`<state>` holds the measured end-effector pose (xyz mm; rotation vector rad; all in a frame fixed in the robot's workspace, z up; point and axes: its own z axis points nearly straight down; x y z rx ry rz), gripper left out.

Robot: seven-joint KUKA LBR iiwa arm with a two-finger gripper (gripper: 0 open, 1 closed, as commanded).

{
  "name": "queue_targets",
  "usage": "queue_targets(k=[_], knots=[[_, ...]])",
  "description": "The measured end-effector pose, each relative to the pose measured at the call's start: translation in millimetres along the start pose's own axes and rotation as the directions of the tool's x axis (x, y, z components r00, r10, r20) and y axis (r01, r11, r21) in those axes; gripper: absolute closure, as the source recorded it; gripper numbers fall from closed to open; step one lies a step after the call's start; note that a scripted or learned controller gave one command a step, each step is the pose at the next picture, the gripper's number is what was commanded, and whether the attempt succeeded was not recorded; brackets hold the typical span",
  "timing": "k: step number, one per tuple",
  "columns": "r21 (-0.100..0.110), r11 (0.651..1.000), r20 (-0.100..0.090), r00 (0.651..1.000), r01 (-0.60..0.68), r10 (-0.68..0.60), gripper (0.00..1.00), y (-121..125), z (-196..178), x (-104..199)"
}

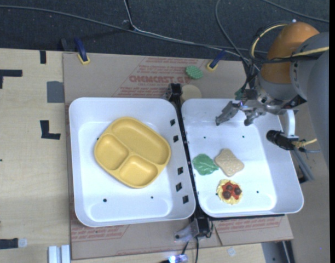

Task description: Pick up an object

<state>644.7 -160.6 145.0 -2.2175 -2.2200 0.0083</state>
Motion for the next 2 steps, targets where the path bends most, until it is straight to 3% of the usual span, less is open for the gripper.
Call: queue_targets(k=[1,2], knots=[[-0.003,1.000,0.001,1.000,0.001,-0.001,0.00,3,44,-2],[-0.004,1.000,0.001,1.000,0.002,-0.002,1.00,4,32,-2]])
